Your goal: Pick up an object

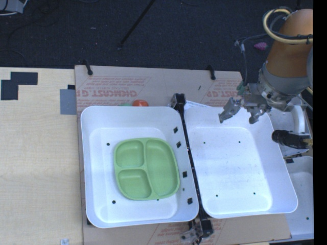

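Overhead, open gripper – green plate well apart, left bin.

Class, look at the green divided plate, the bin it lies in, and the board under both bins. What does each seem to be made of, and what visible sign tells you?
Green divided plate: likely moulded plastic, matte; uniform colour, rounded compartment ridges.
Left bin: probably plastic, smooth with a slight sheen; even white, rounded corners.
Board: looks like cardboard; tan, dull, with red printed lettering.
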Robot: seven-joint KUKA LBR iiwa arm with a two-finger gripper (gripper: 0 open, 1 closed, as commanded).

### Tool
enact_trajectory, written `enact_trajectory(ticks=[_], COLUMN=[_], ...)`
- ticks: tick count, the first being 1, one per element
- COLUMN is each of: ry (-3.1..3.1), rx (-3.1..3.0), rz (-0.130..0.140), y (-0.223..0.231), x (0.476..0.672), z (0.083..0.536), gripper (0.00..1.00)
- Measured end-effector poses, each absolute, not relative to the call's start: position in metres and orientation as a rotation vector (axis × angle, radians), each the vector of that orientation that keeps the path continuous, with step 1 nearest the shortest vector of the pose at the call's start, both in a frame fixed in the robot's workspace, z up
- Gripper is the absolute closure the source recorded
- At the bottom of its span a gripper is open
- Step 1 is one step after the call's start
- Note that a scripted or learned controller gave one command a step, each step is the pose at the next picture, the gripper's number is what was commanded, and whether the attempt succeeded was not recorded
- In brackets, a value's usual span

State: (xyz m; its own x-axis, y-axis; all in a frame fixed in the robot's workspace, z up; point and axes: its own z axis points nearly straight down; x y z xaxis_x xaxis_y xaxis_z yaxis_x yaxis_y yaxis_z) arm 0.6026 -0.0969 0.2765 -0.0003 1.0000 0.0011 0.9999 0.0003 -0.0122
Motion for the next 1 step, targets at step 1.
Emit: enact_trajectory(ticks=[1], ry=[-2.223], rx=[-2.219], rz=[0.001], y=[-0.097], x=[0.6044], z=[0.2825], gripper=[0.0])
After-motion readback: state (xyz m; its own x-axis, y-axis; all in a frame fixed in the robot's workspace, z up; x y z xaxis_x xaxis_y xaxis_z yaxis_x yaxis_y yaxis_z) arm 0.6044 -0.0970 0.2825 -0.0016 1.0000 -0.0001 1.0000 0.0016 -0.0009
